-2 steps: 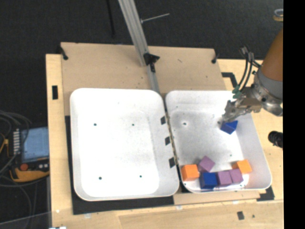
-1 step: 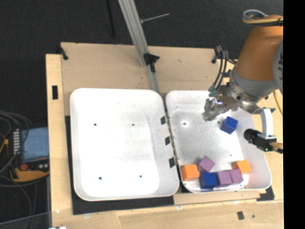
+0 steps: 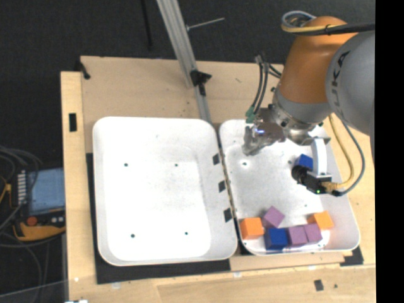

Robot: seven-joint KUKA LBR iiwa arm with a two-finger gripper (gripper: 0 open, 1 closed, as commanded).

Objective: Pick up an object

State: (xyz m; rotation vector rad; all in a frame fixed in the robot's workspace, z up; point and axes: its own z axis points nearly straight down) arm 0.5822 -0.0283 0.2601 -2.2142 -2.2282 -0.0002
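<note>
Bench [image 3: 145,87] bears two bins; arm [image 3: 315,62] angled down over right bin [image 3: 265,182], upper left; jaws' state unclear.

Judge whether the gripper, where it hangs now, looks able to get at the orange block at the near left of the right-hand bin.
Probably yes. The orange block lies uncovered, with the bin wall on its left and a purple block close beside it. The gripper hangs over bare floor farther back.

Matt, faintly speckled white plastic bins [image 3: 158,188], pale bare-wood bench [image 3: 126,87], glossy orange band [image 3: 312,55] on the arm.
</note>
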